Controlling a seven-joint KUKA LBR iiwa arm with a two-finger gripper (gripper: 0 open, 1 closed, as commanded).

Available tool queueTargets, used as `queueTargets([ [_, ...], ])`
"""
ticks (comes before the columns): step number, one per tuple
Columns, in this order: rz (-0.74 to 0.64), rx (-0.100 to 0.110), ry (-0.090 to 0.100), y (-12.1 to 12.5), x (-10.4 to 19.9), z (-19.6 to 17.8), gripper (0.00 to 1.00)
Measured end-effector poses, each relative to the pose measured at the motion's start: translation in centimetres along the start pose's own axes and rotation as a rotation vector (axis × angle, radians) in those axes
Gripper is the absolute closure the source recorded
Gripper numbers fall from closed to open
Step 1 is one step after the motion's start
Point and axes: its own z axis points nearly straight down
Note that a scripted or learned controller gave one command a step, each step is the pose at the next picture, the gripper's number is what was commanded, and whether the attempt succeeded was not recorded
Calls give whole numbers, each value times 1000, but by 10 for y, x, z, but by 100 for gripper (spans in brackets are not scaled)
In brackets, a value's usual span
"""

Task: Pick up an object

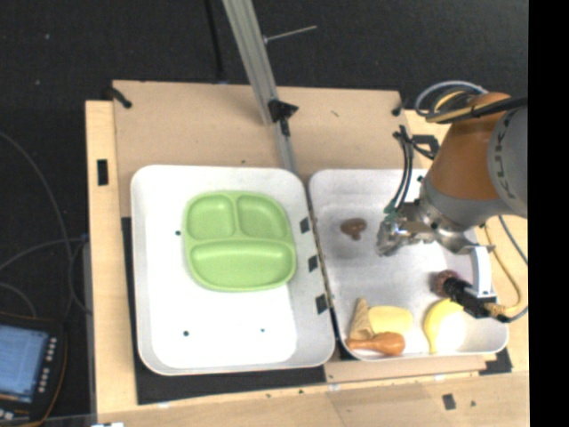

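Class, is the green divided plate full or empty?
Empty. All three compartments of the green divided plate show bare green; the food pieces lie in the other bin.

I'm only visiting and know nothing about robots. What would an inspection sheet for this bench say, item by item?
Surface: pale wooden bench bearing a left white bin and a right white bin, side by side.
Job's things: in the right bin, a small brown lump, tan wedge, pale yellow block, orange carrot-shaped piece and yellow rounded piece.
Clutter: green three-compartment plate in the left bin.
Grippers: two-finger gripper over the right bin, just right of the brown lump.
Cables: dark hoses at the arm's wrist; thin floor cables.
Surroundings: dark floor, slanted metal rail, blue-screened handset.
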Motion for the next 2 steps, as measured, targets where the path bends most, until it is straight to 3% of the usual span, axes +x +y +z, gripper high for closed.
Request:
queueTargets([
  [1, -6, -3, 0, 3, 2, -64, 100],
  [2, -7, 1, 0, 5, 1, -99, 100],
])
